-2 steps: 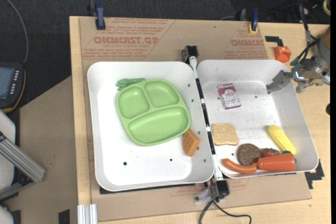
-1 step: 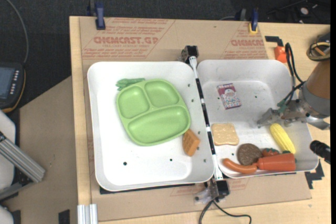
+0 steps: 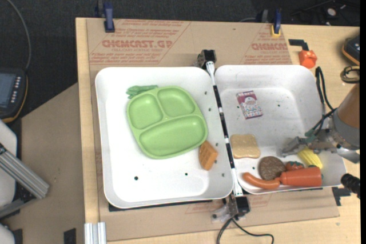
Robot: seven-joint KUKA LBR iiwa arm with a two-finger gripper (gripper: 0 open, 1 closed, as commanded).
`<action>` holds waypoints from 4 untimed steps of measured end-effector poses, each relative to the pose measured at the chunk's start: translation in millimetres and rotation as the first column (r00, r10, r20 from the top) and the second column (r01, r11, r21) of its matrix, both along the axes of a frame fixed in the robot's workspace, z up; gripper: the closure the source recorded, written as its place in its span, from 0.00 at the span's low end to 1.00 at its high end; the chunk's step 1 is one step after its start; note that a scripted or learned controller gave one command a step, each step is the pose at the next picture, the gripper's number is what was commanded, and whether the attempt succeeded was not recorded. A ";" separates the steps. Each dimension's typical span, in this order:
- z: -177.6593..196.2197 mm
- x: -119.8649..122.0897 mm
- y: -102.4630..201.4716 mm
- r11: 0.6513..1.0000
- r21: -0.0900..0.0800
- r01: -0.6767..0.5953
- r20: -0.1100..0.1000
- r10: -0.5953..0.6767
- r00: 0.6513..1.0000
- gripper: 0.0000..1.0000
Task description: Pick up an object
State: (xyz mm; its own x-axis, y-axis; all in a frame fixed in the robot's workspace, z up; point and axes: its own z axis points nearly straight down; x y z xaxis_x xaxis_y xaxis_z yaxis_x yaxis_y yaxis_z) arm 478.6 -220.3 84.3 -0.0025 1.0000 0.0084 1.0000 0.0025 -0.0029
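Corn, a small yellow toy cob [image 3: 309,158], lies at about four o'clock in the right shallow white bin [image 3: 269,74], and the claw [image 3: 294,146] hovers just at its ten o'clock side, low over the bin floor; I cannot tell whether it is spread or closed, and nothing shows in its grip. I judge the cob a light, stiff plastic piece, likely slick and apt to roll, so a hold across its short middle looks best. Touching it toward six o'clock lies an orange toy carrot [image 3: 301,178], with a round brown patty [image 3: 270,167] and a red sausage [image 3: 260,182] beside that. A tan slice of toy bread [image 3: 245,147] sits at nine o'clock of the claw, a small pink printed card [image 3: 250,104] toward eleven. Farther out, the left white bin [image 3: 114,168] holds a green sectioned plate [image 3: 166,121] and an orange wedge [image 3: 207,155].
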 end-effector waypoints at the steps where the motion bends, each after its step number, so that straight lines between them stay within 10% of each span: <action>1: 0.2 55.5 99.0 1.000 -0.006 -0.009 0.008 0.009 1.000 0.00; 3: 0.1 142.4 122.1 1.000 -0.010 0.000 0.008 0.000 1.000 0.00; 4: 10.9 141.5 122.1 1.000 -0.011 0.001 0.008 -0.001 1.000 1.00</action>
